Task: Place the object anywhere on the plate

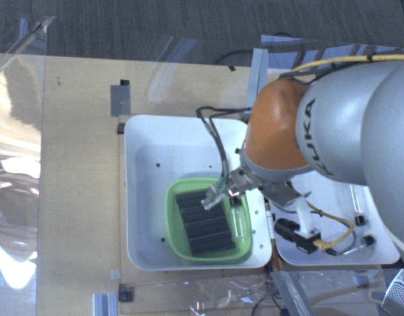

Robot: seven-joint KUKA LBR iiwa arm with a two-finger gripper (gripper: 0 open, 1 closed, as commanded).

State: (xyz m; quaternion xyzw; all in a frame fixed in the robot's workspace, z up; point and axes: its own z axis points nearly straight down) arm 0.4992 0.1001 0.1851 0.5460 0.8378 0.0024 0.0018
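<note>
Gripper [215,195] hangs over the green plate [177,239] in the lower middle of the frame, inside the left white bin [143,176]. A dark ribbed object [202,228] lies flat on that plate, right beneath and just left of the gripper's tip. Whether it is clenched or released, I cannot tell. The grey arm [347,124] with its orange band [277,127] covers most of the right bin [379,252], where only tangled cables [320,232] peek out.

"kuka" lettering runs down the grey arm [333,110] by the orange band.
</note>
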